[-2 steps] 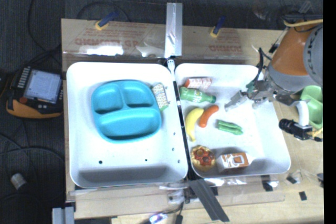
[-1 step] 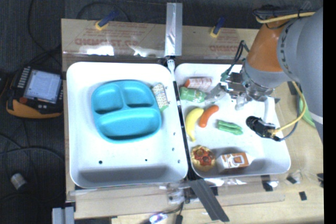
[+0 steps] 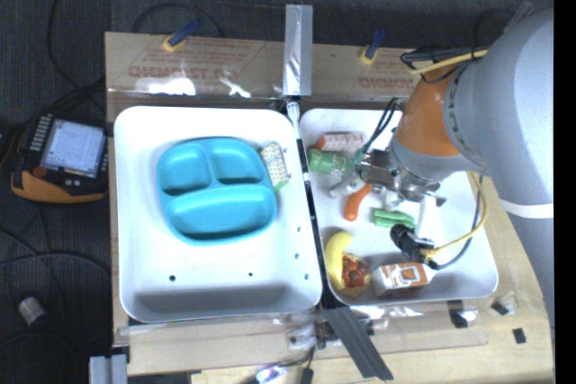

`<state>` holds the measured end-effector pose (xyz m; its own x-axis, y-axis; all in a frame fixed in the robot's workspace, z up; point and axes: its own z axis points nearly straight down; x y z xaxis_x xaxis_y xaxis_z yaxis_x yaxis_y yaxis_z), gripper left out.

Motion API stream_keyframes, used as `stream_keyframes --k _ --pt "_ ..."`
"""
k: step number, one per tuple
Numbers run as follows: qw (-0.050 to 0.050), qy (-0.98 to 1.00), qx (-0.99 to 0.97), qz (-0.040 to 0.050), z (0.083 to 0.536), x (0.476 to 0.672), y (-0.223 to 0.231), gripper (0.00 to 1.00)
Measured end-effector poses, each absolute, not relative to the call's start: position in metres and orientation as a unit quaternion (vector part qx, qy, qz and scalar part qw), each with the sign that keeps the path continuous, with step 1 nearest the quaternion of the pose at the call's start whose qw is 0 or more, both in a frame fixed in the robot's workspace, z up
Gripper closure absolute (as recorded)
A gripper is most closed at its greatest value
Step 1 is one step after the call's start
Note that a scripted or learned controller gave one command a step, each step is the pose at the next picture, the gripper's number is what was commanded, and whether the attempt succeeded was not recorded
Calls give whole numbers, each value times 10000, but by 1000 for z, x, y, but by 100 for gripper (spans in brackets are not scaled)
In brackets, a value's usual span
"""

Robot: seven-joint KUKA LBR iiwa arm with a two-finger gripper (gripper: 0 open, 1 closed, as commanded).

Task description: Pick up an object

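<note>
My gripper (image 3: 389,193) hangs low over the middle of the right bin (image 3: 481,270), under the arm's orange band. Just left of it lies an orange carrot (image 3: 355,201), and a small green piece (image 3: 393,218) lies right below it. A green bottle (image 3: 328,163) and a small red-labelled packet (image 3: 340,141) sit at the bin's far left. A yellow banana (image 3: 337,251), a dark red-orange toy (image 3: 355,272) and a small brown carton (image 3: 401,277) lie along the near side. Nothing shows between the fingers.
The left bin (image 3: 148,279) holds a blue divided plate (image 3: 217,187) with a small corn cob (image 3: 274,163) at its right edge. A black cable with a yellow wire (image 3: 454,245) loops below the gripper. A handheld device (image 3: 65,153) lies left of the bench.
</note>
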<state>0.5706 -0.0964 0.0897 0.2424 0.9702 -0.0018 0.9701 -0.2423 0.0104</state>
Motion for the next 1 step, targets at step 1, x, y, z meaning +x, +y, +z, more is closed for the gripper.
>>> stream_keyframes --k 1 --pt "39 6157 7880 38 99 571 -96 100"
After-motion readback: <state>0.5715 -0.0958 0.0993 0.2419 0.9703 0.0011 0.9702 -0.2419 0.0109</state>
